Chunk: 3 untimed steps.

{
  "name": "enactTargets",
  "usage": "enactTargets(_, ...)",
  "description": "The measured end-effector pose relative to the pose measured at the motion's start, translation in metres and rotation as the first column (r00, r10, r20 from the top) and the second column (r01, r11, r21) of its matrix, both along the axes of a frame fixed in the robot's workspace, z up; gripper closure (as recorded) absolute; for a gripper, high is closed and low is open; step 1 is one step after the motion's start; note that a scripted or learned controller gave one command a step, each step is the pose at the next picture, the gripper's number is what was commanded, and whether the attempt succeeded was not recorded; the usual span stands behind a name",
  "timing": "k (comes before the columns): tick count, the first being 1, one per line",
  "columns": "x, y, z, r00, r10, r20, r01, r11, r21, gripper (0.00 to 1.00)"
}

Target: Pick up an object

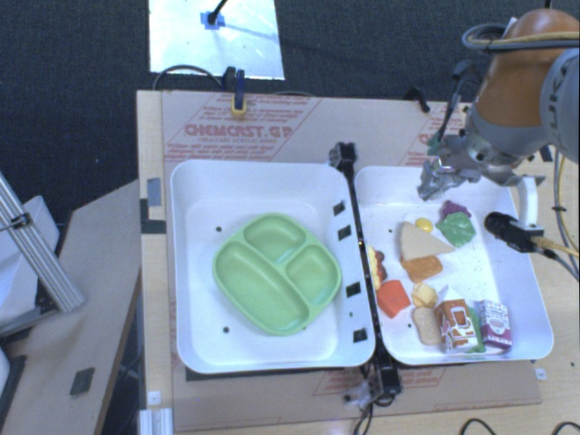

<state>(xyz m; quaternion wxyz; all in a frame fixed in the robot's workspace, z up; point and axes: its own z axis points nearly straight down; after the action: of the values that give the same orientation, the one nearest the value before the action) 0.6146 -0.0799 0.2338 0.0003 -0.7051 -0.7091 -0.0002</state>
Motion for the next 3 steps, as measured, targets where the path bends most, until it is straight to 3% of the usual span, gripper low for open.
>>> enactTargets(3, -0.104, 0.103, -0.018, 1.000, 0.002, -0.003, -0.002, 1.000, 0.001, 1.00)
